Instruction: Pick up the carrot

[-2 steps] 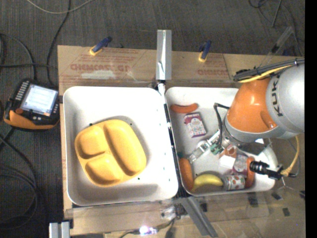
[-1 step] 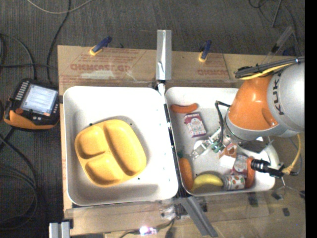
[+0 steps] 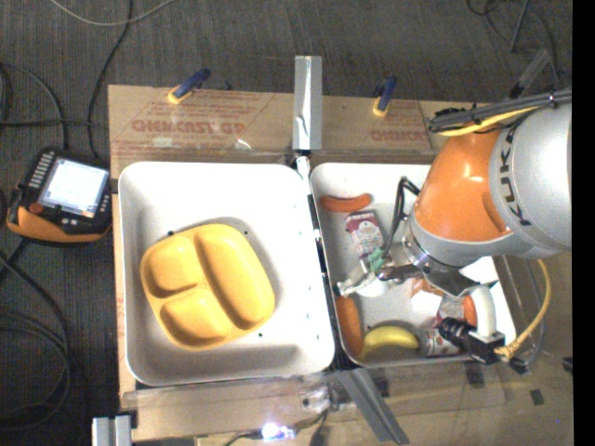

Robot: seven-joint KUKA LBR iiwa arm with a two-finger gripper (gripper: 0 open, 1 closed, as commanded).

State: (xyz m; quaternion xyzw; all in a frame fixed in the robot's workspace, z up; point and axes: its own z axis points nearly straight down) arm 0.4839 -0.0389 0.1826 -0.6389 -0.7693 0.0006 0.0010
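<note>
The carrot [image 3: 349,322] is a short orange piece lying along the left wall of the right bin [image 3: 409,173], near its front corner. My gripper [image 3: 369,277] reaches down from the orange-banded wrist [image 3: 460,214] into the middle of that bin. It hangs just behind and slightly right of the carrot's upper end, over a white and green item. The arm's body hides much of the bin's right half.
In the right bin a red sausage [image 3: 346,202] lies at the back, a printed packet [image 3: 364,233] below it, a banana [image 3: 389,338] and a small bottle [image 3: 444,343] at the front. The left bin [image 3: 139,342] holds a yellow divided plate [image 3: 207,283].
</note>
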